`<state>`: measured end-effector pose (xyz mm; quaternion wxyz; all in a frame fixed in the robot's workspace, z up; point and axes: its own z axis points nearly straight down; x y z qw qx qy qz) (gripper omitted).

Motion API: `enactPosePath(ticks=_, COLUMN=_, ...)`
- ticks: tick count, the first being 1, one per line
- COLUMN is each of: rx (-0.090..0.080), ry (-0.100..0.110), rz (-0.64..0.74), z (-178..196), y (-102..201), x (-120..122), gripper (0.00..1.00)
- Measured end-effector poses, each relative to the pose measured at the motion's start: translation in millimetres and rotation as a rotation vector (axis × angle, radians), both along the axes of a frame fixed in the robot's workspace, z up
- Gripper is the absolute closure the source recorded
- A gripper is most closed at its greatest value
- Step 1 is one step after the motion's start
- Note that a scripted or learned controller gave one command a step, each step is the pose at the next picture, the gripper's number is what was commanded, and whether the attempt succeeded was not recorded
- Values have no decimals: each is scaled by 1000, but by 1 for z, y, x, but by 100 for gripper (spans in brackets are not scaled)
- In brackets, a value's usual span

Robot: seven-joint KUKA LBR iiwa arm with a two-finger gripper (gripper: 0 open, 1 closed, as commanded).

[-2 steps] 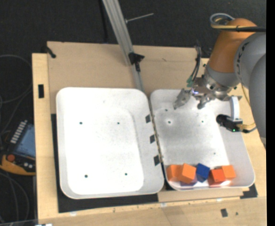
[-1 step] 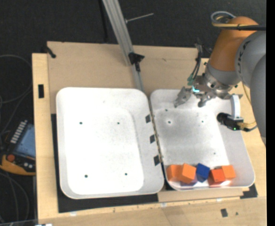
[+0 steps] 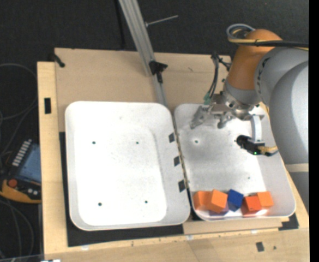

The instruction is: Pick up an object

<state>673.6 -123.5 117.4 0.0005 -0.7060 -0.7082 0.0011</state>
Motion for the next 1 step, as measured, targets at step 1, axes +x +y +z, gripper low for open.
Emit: enactPosePath(ticks=1, rx=-2, ry=-4, rz=0, z=3, y=-1, x=1, gripper=0)
